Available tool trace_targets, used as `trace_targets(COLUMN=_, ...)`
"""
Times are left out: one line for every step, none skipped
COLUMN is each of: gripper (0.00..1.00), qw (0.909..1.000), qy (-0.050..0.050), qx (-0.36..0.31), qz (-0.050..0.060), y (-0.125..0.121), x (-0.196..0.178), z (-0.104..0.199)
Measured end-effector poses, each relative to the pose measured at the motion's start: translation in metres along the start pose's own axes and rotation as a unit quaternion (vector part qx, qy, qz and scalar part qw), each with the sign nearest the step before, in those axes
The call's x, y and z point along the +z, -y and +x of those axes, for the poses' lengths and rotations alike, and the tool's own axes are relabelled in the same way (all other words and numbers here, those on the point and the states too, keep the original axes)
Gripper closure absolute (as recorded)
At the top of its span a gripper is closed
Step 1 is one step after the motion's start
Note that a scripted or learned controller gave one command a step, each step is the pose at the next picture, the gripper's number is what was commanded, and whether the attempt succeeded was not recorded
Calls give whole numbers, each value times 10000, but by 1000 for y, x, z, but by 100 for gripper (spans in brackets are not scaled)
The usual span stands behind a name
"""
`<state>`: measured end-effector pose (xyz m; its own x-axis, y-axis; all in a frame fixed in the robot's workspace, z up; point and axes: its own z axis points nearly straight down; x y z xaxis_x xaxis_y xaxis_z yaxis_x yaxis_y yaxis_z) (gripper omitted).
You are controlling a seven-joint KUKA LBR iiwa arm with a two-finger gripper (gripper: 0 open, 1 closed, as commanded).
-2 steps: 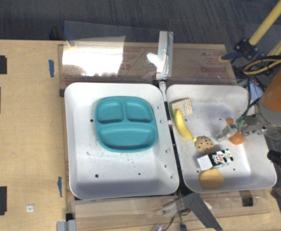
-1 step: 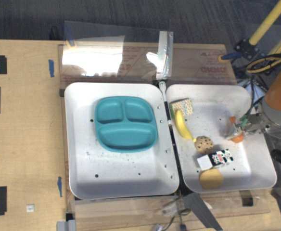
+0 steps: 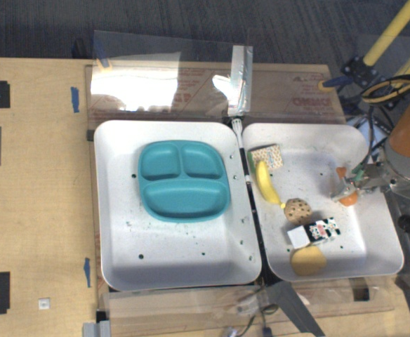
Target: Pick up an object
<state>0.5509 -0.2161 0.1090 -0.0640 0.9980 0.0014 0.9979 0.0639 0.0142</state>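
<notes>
Claw (image 3: 350, 182) low over the right bin's (image 3: 380, 255) right side, fingers' state unclear. Small orange piece (image 3: 348, 198) right beneath it. Banana (image 3: 265, 183) and cookie (image 3: 298, 208) lie further left.

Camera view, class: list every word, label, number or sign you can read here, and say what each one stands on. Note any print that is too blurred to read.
No text reads clearly.
Red lettering on the cardboard strip behind the bins: too blurred to read.
Black-and-white print on the small box in the right bin: too small to read.
Speckled packet beside the banana: a pattern, no legible words.
Teal divided plate in the left bin: no markings.
</notes>
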Motion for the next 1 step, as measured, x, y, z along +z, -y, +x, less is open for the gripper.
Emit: trace_targets(gripper=100, qw=9928, qy=10, qx=1198, qz=41, y=-15, x=-97, z=75)
